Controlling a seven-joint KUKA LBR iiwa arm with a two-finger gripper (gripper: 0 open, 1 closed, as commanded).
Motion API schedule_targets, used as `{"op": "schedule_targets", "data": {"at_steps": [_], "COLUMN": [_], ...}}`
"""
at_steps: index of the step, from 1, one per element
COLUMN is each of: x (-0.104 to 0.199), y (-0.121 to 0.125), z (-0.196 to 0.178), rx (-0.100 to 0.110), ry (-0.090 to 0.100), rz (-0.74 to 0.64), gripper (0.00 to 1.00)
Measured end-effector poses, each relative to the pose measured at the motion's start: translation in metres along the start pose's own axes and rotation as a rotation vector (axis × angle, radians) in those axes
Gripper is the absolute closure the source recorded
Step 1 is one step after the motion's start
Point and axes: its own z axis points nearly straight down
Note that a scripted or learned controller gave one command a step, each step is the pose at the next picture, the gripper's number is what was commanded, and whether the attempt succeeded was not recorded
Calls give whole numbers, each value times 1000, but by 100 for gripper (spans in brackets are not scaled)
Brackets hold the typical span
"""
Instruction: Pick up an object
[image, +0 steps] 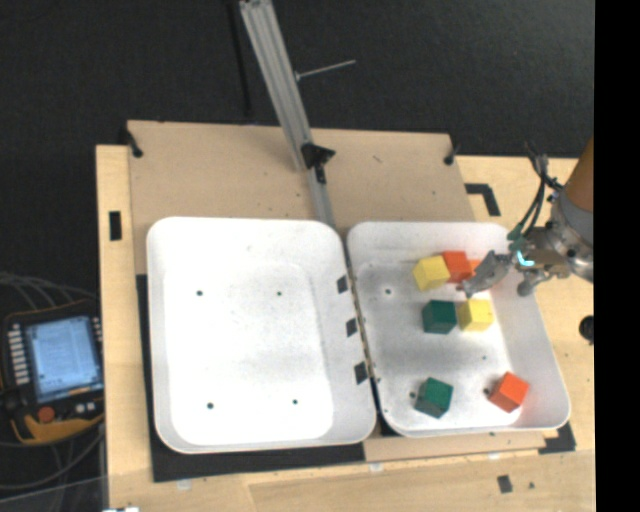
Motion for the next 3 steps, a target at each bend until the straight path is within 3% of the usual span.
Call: {"op": "schedule_targets", "data": {"at_steps": [1, 3], "x": [0, -13], "y": [1, -7], "z": [-2, 93], "rx": [-5, -1], "ry": [-1, -3], "rz": [1, 4], "gripper": [0, 0]}}
